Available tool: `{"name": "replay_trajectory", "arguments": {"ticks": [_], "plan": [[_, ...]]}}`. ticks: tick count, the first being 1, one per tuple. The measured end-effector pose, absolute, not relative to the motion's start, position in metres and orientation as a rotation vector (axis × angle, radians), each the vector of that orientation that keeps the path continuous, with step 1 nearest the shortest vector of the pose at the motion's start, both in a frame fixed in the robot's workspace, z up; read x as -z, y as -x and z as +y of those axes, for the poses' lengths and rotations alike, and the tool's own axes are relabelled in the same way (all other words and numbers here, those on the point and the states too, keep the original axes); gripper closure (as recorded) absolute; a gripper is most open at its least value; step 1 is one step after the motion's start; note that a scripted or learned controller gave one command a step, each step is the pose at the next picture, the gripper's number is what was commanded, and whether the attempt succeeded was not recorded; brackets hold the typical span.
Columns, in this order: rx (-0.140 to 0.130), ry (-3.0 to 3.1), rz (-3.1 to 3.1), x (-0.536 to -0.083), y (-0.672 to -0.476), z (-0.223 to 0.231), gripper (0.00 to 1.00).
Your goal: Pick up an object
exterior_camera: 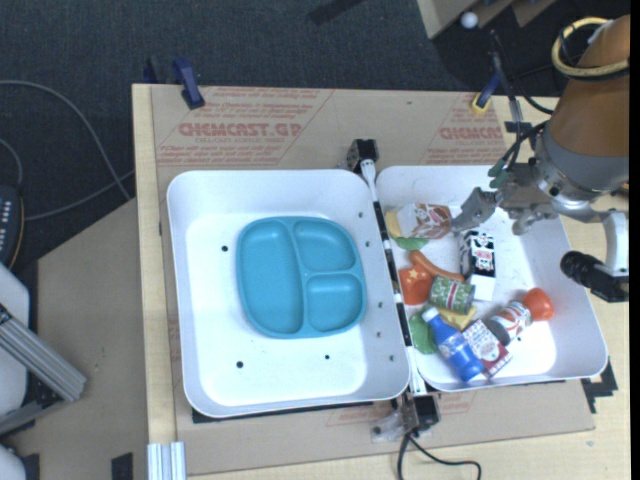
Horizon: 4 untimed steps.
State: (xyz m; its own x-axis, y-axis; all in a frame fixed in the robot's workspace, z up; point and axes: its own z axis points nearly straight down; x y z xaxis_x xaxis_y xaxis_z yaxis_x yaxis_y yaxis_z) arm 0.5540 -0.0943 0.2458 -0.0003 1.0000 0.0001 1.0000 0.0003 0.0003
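The right bin (575, 313) holds a heap of small items. Among them are a black-and-white carton (482, 255), a green-labelled can (452, 293), an orange carrot-shaped piece (425, 266), a blue bottle (455, 348), a red-labelled bottle with an orange cap (515, 318) and a printed snack packet (430, 218). My gripper (500, 215) hangs over the back of this bin, just above the carton. It is open, its two grey fingers spread apart with nothing between them.
The left bin (200, 268) carries a blue divided plate (300, 275). A yellow piece (400, 238) and a green piece (422, 336) lie against the wall between the bins. The grey and orange arm (590, 118) rises at the right, above the right bin's far corner.
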Motion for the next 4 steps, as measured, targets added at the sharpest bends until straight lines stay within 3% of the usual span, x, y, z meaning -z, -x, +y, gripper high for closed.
{"name": "replay_trajectory", "arguments": {"ticks": [1, 2, 3, 4], "plan": [[0.003, -2.225, 2.221, -0.107, -0.591, -0.176, 0.00], [0.001, -2.222, 2.224, -0.084, -0.593, -0.147, 0.00], [-0.001, -2.221, 2.221, -0.095, -0.594, -0.147, 1.00], [-0.004, -2.218, 2.222, -0.186, -0.662, -0.088, 1.00]]}}
